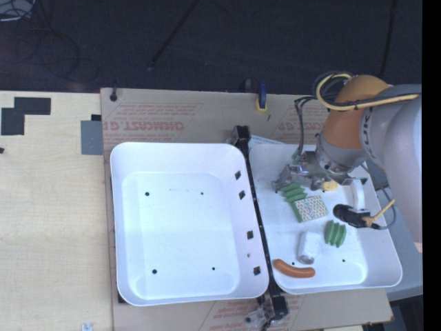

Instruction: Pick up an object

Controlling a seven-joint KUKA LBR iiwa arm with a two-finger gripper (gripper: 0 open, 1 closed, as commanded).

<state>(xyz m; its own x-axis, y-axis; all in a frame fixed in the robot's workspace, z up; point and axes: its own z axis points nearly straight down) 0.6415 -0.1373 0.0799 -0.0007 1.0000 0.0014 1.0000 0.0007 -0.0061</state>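
Gripper [298, 176] hung low over far side of right bin [386, 274], at ridged green piece [293, 192]; grip state couldn't be told. Step judged: approach/grasp, nothing lifted. Next move req'd closing on piece, then a straight lift.

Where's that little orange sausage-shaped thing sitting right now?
The orange sausage-shaped toy lies in the right-hand white bin, near its front edge, just below a small white cylinder.
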